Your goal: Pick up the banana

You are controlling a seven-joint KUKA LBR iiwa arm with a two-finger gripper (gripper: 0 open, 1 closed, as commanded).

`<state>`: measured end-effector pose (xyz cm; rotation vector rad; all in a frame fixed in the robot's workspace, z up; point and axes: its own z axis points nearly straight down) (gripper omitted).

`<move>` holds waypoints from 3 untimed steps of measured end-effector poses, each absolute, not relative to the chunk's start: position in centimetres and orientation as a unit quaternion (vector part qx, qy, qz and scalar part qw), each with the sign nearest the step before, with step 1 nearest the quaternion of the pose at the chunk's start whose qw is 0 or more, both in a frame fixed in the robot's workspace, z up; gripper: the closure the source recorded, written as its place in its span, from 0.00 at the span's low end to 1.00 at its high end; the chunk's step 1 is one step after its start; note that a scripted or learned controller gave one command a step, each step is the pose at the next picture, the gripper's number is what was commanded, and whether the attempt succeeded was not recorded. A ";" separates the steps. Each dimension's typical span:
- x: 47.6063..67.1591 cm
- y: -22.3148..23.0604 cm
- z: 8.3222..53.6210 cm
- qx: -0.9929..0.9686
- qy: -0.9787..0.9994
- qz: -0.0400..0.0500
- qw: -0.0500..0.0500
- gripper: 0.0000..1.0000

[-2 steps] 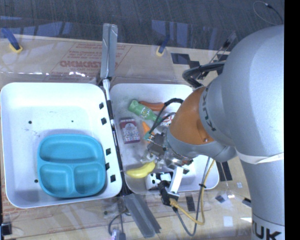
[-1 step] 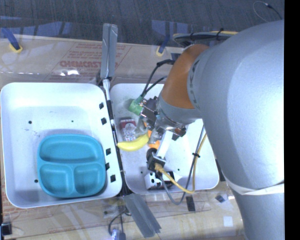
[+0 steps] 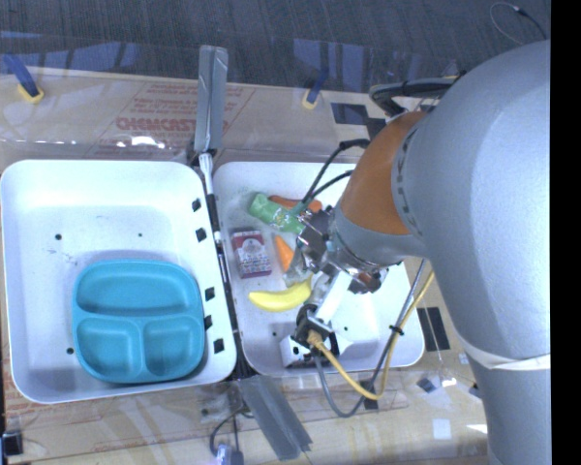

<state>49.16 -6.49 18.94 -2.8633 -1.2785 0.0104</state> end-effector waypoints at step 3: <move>61.6 -19.1 21.7 -0.969 -0.249 0.003 0.002 1.00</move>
